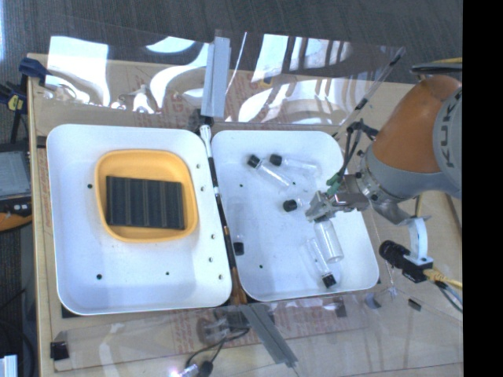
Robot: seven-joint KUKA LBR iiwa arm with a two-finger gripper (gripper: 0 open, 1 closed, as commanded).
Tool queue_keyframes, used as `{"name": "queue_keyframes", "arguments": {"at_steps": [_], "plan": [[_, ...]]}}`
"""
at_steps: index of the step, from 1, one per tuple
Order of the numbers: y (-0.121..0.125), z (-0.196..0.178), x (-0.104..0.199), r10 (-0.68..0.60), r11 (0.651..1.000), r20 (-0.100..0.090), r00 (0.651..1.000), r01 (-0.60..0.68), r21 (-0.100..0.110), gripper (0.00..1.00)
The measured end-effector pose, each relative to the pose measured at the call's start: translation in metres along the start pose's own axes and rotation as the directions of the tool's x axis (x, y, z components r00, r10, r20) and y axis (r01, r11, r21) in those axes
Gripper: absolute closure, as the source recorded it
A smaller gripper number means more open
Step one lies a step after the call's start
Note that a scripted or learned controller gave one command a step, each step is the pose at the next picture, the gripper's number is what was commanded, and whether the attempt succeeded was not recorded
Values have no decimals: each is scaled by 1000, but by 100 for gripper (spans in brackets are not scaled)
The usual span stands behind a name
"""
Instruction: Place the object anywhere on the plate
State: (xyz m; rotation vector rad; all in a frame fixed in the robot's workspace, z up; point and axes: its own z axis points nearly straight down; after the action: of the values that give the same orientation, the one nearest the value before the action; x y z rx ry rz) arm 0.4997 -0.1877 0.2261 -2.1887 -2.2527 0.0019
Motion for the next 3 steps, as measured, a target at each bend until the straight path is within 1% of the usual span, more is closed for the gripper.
{"name": "queue_keyframes", "arguments": {"at_steps": [1, 2, 3], "plan": [[-20, 42, 49, -271, 963, -3, 963, 271, 3, 100], [-20, 42, 49, -271, 963, -3, 963, 271, 2, 0], [-20, 35, 102, -526, 851, -4, 851, 526, 2, 0]]}}
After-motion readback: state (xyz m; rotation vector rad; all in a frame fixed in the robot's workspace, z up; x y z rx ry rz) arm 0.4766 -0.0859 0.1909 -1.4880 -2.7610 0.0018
